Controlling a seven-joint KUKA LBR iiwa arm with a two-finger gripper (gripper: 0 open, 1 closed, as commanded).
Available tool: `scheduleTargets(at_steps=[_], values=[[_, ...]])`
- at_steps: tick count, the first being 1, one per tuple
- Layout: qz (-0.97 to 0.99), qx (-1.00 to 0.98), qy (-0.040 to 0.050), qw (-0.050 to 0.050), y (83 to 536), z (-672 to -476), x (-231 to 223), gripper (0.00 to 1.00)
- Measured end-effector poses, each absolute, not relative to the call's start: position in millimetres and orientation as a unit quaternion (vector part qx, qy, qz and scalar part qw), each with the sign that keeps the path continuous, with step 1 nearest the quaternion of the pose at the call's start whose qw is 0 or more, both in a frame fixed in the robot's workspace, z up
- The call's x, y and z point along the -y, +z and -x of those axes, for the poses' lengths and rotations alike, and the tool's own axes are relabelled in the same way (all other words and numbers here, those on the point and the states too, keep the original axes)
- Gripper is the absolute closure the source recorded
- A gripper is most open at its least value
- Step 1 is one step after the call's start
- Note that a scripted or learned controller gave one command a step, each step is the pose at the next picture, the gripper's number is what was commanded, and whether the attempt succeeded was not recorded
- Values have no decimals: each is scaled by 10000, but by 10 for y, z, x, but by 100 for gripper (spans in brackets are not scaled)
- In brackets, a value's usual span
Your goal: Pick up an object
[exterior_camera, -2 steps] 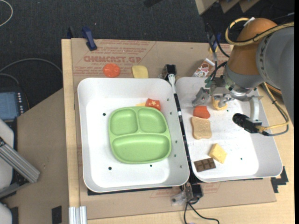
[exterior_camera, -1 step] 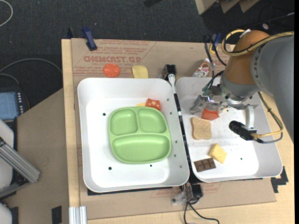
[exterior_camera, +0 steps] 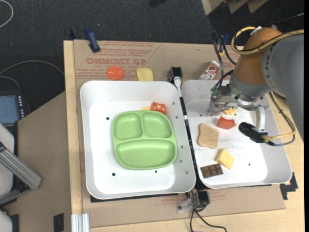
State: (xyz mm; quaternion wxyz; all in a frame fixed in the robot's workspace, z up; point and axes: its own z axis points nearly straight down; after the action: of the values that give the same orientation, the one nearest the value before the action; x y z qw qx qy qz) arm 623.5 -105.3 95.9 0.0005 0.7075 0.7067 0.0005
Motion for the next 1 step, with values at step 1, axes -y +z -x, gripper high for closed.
scheduleTargets(at_steps=[1], values=[[-7077,-7065,1,0,951,-6231,1053,0]])
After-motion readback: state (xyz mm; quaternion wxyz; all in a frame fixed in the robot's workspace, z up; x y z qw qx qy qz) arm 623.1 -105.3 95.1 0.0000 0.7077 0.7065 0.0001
